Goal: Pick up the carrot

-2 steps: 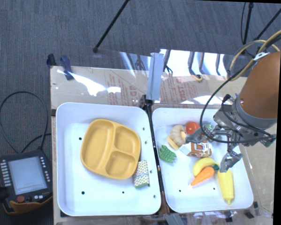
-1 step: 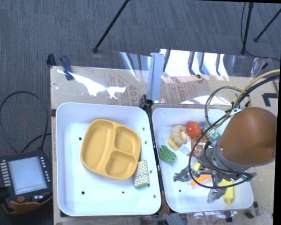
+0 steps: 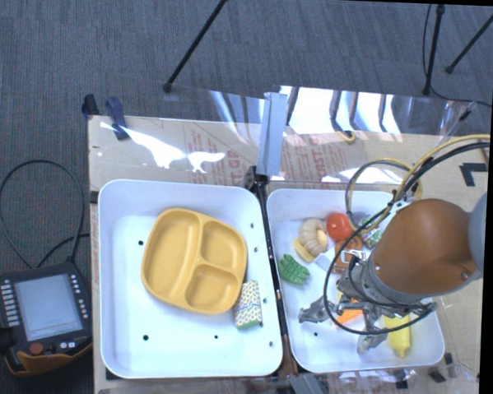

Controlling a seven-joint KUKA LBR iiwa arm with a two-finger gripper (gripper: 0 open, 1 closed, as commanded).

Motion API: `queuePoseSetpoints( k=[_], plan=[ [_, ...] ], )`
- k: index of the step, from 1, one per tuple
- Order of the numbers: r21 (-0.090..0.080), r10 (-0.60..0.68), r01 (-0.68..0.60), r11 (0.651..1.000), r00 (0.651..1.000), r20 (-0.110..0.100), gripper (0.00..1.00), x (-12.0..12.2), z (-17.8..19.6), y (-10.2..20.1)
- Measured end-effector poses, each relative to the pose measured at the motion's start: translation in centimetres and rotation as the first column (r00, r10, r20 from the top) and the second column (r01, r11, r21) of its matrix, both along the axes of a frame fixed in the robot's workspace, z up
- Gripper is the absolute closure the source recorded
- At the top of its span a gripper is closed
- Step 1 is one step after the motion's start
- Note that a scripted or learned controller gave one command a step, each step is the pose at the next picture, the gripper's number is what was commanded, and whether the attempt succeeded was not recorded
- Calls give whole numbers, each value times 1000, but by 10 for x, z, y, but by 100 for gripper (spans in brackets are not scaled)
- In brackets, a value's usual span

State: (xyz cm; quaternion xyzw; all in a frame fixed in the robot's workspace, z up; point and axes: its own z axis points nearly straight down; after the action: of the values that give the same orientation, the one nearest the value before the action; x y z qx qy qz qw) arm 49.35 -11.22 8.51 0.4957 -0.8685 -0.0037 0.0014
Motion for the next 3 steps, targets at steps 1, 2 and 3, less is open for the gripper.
queuePoseSetpoints(
  k=[1, 2, 3],
  plan=[
    [3, 8, -8, 1000, 1000, 1, 100, 1, 9, 4],
    [0, 209, -209, 978, 978, 3, 100, -18, 1, -18],
    [-4, 281, -281, 960, 960, 12, 100, -15, 129, 1]
  ],
)
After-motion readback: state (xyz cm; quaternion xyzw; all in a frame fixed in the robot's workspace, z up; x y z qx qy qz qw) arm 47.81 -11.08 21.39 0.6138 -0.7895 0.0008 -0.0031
